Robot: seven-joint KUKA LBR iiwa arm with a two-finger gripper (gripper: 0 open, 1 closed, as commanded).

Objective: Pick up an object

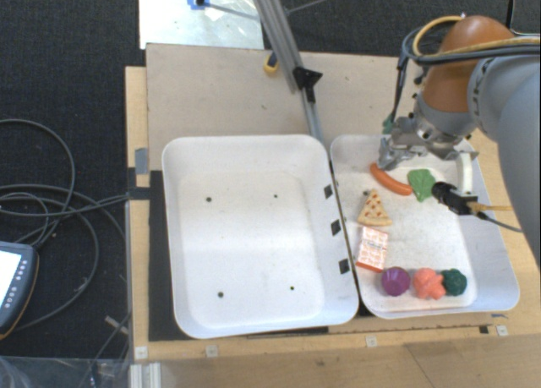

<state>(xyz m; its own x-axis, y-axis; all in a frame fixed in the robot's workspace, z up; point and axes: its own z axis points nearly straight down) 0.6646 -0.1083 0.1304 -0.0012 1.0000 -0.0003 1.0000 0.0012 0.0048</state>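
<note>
I see the gripper (390, 158) low over the orange sausage (390, 180) just below it; I cannot tell its opening. I should centre before closing.

Both bins (254, 154) are white. The right one holds an orange sausage (390, 181), a green leaf piece (421, 183), a tan pizza slice (374, 209) dotted red, a purple ball (395, 281), an orange lump (428, 284) and a dark green one (454, 281). The table (211, 82) is pale tan.
</note>
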